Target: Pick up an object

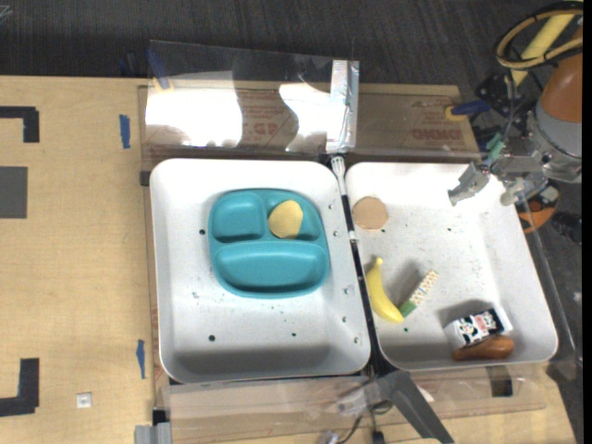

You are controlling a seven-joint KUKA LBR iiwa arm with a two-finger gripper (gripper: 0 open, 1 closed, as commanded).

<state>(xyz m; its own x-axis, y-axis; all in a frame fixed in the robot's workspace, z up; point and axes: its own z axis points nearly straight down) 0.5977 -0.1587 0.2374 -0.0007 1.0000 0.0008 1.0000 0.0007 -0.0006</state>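
Fingers (488,181) look spread, pinching nothing. Banana (383,292) far below-left of fingers: light, bendy-soft, smooth. Best pinch across fat middle, gently.

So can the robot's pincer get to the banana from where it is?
Probably yes. The pincer hangs over the right bin's far corner, and the banana lies in that same bin with open floor between them and nothing on top.
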